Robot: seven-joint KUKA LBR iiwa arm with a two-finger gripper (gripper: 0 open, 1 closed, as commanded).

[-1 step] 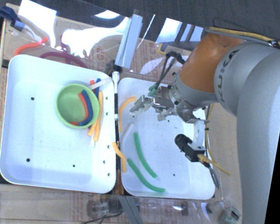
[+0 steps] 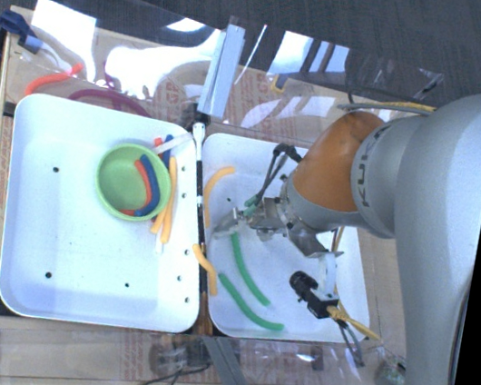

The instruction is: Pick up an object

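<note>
Progress: nothing's picked up yet as far as I can see. The gripper (image 2: 240,222) is down low in the right bin (image 2: 247,156), and I don't spot anything held.
Jaws: honestly can't tell if they're open or closed from this angle.
Likely target: my guess is the upper green strip (image 2: 248,271). Its top end sits just under the gripper, maybe touching.
Still to do: grab and lift, so basically the whole job.
Right bin: a second green strip (image 2: 249,309) lies further below the gripper, and an orange curved strip (image 2: 216,183) is just beside the gripper.
Left bin (image 2: 41,226): a green bowl (image 2: 134,182) sits well apart from the gripper, with red and blue curved bits (image 2: 143,181) inside. Orange sticks (image 2: 164,212) lie against its rim.
</note>
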